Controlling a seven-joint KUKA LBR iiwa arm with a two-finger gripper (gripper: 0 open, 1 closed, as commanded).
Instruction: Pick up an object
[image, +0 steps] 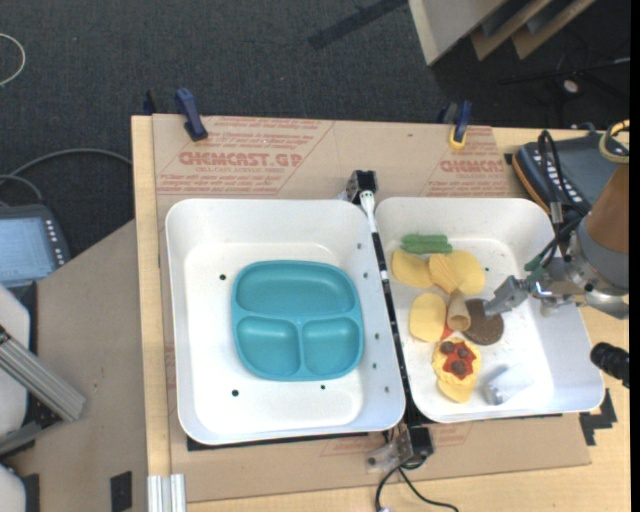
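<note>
The right bin (520, 215) holds a cluster of toy food pieces on its left half: a green piece (426, 243) at the top, yellow pieces (440, 271) just below it, another pale yellow piece (427, 316) under those, a small tan cylinder (458, 312) beside it, a brown disc (485, 328) touching the cylinder's right side, and a yellow piece with red and dark spots (457, 368) nearest the front wall. A small greyish-white object (499, 382) lies just right of the spotted piece.

The jaws (502, 297) sit low over the bin, right above the brown disc's upper edge – whether they are spread or pressed together I cannot tell, and nothing is visibly pinched between them. The arm (600, 245) comes in over the bin's right wall.

The left bin (190, 300) carries a teal divided tray (297, 319) lying flat near its middle. Both bins rest side by side on a cardboard-covered worktop (300, 150) – blue clamps (190, 112) grip its far edge.
</note>
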